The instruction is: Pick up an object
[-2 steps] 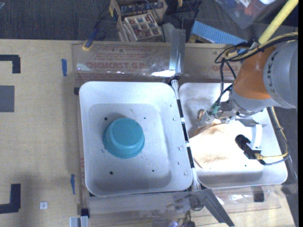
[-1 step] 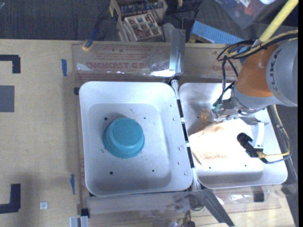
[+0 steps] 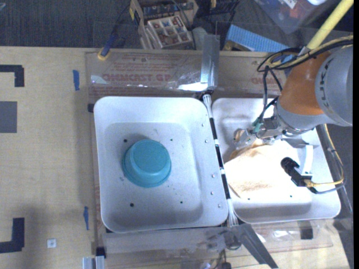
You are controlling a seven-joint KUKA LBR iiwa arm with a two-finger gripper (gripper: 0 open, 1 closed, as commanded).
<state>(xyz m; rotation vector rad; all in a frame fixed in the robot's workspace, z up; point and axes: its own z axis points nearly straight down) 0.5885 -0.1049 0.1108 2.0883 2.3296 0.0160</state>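
A pale wooden bench (image 3: 39,167) filled most of the view, marked with black corner brackets (image 3: 13,75), a grey square (image 3: 7,117) and bits of blue tape (image 3: 76,80). Behind it, on dark flooring, stood a cardboard box of printed cards (image 3: 164,20). A blue slab (image 3: 251,38) lay to that box's right. A crinkled clear plastic sheet with red lettering (image 3: 147,77) lay along the bench just behind the bins.

The left bin (image 3: 106,114) held a teal bowl (image 3: 147,162), turned upside down and sitting left of the bin's middle, apart from every wall. A few dark specks dotted the white floor around it.

The right bin (image 3: 317,205) was strongly lit. On its floor lay a pale tan flat thing (image 3: 255,177), too washed out to name, reaching from the bin's left wall toward its middle.

The grey arm with its orange band (image 3: 303,91) came in from the right over the right bin's far corner. The gripper (image 3: 243,135) was low over the upper edge of the tan thing, near the wall shared with the left bin. Whether it was parted or closed could not be made out, nor whether it touched the tan thing. It was well apart from the teal bowl.
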